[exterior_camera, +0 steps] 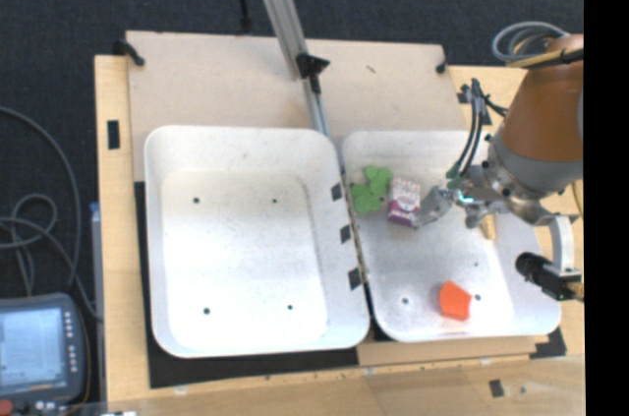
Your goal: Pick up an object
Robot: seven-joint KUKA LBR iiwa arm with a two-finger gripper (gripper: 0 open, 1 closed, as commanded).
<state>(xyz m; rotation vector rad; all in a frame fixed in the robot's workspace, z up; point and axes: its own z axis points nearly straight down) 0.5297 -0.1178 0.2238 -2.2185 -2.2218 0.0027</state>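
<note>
A metal strut slants above two white bins.

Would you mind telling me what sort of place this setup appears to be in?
Probably a robotics lab: a wooden bench bears two white bins, a robot arm reaches in, and a control pendant sits nearby.

No text, brand, number or sign can be read anywhere. The small purple and white carton in the right-hand shallow white bin bears printing too blurred to make out, and the lit screen of the grey handheld panel at the bench's lower left shows only an unreadable pale glow.
</note>
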